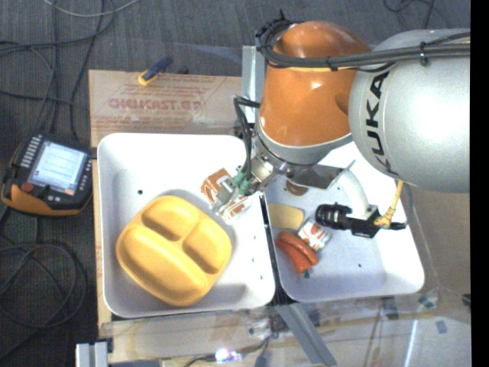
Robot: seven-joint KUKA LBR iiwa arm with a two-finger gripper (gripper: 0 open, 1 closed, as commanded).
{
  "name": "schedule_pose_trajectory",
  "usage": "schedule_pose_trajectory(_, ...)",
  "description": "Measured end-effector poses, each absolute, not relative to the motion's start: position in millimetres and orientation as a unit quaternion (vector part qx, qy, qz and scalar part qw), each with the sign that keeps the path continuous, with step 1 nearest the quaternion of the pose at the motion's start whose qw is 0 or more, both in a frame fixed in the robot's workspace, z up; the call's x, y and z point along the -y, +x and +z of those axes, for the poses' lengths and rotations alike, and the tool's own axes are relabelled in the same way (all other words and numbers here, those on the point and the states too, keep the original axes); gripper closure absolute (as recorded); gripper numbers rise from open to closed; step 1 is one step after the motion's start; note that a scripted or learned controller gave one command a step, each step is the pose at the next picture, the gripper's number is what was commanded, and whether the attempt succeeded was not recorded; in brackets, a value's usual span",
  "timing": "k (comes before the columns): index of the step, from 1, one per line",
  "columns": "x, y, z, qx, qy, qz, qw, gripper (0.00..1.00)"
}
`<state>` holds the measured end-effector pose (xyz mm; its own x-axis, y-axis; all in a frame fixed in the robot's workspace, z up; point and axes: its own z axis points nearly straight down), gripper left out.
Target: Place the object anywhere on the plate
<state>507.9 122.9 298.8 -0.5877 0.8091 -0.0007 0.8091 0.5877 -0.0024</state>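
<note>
Gripper (229,197) over left bin (114,155), beside yellow plate (174,248); claw state unclear, wrist hidden by orange band (306,82)

- I see the bench (153,98), topped with brown cardboard, carrying two white bins side by side: left bin (114,167), right bin (397,270).
- A blue-and-yellow tool (155,69) lies at the cardboard's far edge.

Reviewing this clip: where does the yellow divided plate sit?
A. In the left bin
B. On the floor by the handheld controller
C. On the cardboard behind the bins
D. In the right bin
A. The yellow plate lies on the floor of the left bin, while the carrot lies in the right bin.
</note>
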Motion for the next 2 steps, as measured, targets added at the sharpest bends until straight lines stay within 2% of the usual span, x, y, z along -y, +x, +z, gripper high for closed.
schedule_pose_trajectory(1, -143, 532.3, 291, 0.902, -0.432, 0.0015, 0.0, 1.0)
schedule_pose_trajectory(2, -129, 533.4, 265, 0.936, -0.351, 0.0008, 0.0, 1.0)
